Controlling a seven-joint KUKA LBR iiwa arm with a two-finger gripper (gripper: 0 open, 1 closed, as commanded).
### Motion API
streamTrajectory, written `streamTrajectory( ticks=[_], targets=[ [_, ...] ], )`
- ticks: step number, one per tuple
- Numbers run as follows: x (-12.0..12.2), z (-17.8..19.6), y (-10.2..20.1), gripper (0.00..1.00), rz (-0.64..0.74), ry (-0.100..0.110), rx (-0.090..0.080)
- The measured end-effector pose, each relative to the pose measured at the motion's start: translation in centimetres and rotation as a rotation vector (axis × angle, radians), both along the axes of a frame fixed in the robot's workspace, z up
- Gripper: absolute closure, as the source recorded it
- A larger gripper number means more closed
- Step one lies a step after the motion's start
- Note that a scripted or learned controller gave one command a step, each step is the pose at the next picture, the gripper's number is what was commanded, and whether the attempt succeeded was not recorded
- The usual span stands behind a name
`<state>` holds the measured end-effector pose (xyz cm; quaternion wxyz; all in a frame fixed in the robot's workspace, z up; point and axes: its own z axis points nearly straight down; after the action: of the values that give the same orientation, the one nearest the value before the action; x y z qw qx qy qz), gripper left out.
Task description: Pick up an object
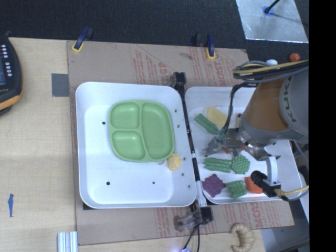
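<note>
- the gripper (216, 143) is seen low over the right bin (195, 96), near the middle of that bin's left half; whether its fingers are apart or together cannot be told, as they are small and blurred against the toys.
- no object is seen clamped in it.
- a small red-orange piece (226, 150) is seen just beside the gripper tip, partly hidden.
- a green ridged toy (207, 124) lies up-left of the tip, toward the bin's left wall; a pale yellow block (215, 114) lies just behind it, toward the far edge.
- a long green toy (218, 165) and a round green knobbly toy (241, 165) lie just in front of the tip, touching each other.
- along the near edge of the right bin are found a purple toy (213, 184), a green broccoli-like toy (237, 188) and an orange-red toy (255, 185).
- the arm (273, 106), grey with an orange band, is seen over the right half of the right bin.
- in the left bin (89, 140) a green divided plate (142, 131) lies at the centre; a small yellow object (174, 162) touches its near right corner.
- on the bench (31, 167) a tan curled object (243, 236) lies near the front edge, outside the bins.
</note>
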<state>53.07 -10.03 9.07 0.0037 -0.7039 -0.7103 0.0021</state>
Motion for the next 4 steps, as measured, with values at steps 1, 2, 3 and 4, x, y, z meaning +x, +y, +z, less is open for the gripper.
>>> streamTrajectory(
  ticks=[1, 2, 3, 4],
  targets=[
    [6.9, 0.2, 0.0, 0.00, -0.004, -0.011, -0.003],
    [12.8, 0.2, -1.1, 0.00, -0.002, -0.010, -0.003],
    [12.2, 0.2, -9.3, 0.00, -0.011, -0.009, -0.005],
    [7.6, 0.1, -5.3, 0.00, -0.006, 0.000, -0.001]
  ],
)
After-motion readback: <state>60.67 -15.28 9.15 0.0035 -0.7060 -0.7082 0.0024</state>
